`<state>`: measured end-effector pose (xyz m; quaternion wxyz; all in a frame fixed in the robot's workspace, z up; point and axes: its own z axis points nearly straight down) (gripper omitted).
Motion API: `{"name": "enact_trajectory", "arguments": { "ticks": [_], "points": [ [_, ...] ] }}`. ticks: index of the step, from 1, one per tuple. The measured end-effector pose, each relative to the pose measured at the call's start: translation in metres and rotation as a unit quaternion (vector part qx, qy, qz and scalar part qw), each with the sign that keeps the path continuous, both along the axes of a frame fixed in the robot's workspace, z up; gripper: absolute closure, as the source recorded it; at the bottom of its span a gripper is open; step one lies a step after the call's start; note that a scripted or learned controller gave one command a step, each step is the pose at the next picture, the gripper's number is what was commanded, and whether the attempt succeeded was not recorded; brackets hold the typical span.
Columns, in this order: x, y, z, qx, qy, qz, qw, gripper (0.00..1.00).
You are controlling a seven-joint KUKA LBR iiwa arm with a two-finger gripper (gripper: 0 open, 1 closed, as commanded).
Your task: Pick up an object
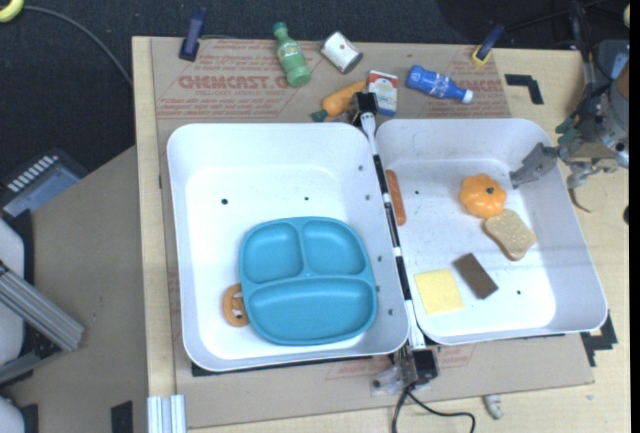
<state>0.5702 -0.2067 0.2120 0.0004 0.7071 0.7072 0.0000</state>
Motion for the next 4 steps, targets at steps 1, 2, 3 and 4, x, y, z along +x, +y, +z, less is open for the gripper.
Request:
{"name": "enact_trajectory", "arguments": {
  "ticks": [1,2,3,4],
  "points": [
    [-0.034,0.019,-0.101,0.0008,0.002,0.000,1.0000,0.00],
    [-0.071,0.057,-0.128,0.0006,0.001,0.000,1.0000,0.00],
    [-0.070,0.057,-0.118,0.0003,0.000,0.000,1.0000,1.00],
    [-0.018,0.112,-0.128,0.0004,0.000,0.001,1.0000,1.00]
  ]
}}
